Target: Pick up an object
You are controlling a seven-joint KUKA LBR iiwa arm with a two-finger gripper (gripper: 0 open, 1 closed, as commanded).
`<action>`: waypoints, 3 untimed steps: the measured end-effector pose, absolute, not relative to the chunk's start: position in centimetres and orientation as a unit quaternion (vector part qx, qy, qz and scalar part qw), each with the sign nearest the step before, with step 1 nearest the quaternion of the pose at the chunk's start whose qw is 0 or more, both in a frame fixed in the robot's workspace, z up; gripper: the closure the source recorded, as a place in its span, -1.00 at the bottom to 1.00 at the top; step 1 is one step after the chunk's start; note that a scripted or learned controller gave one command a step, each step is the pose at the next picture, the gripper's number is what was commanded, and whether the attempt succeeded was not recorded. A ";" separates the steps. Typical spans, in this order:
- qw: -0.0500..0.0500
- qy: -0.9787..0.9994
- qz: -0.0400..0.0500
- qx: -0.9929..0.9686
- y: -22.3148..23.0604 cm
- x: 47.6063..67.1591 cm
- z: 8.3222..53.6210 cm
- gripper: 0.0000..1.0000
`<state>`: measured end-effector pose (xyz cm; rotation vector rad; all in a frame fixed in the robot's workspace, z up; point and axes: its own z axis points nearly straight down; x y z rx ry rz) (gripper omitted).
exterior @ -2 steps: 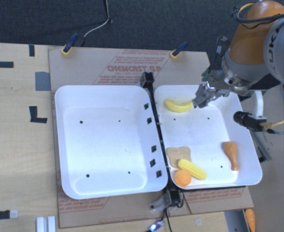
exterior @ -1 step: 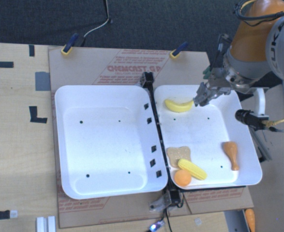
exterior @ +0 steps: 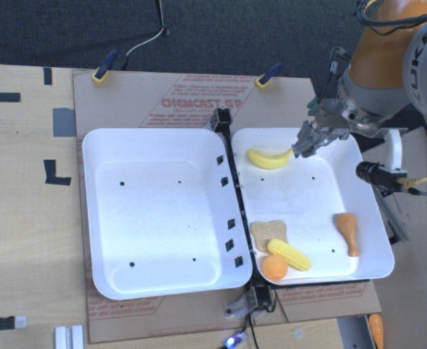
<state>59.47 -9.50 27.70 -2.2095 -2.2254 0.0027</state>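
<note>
The right bin [exterior: 322, 195] holds a yellow banana [exterior: 268, 158] near its back edge. At its front left lie a tan slice of bread [exterior: 268, 231], a yellow corn cob [exterior: 289, 254] and an orange [exterior: 275, 268]. An orange-brown drumstick [exterior: 348, 233] rests by the bin's right wall. My gripper [exterior: 303, 147] hangs over the back of the right bin, just right of the banana's tip, with nothing visibly held.
The left bin [exterior: 155, 209] sits beside the right one, with a black divider strip [exterior: 230, 195] between them. Both rest on a cardboard sheet [exterior: 191, 100] held by yellow and blue clamps. A black cable runs along the back.
</note>
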 end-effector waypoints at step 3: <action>0.004 -0.711 0.001 -0.703 -9.3 59.5 30.5 1.00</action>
